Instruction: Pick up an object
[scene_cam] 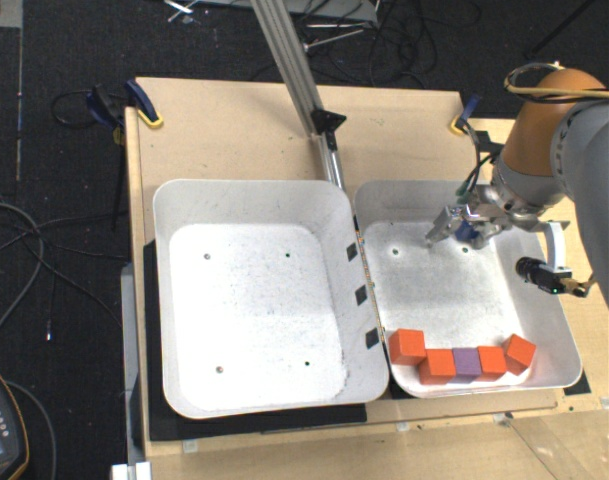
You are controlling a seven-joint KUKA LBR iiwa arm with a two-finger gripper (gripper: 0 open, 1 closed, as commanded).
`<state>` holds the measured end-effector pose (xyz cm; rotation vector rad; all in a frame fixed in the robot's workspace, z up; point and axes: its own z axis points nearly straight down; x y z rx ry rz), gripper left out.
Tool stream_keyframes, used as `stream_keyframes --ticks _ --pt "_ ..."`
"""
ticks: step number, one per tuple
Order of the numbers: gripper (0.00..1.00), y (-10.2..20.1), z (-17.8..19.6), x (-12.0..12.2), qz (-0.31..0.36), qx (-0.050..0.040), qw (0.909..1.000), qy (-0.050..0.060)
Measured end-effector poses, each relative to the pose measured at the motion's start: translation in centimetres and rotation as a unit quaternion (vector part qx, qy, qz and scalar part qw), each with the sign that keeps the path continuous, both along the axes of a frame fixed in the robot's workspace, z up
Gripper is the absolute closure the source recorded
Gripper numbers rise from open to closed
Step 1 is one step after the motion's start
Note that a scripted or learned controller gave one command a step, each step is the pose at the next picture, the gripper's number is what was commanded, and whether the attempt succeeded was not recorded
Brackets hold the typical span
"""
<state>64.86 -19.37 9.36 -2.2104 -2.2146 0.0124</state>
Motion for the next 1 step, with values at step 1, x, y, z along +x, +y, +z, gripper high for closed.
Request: stream_keyframes --ticks 1 --pt "0.0 1.6 0.18 -1.52 0.0 -0.0018 1.0 -0.007"
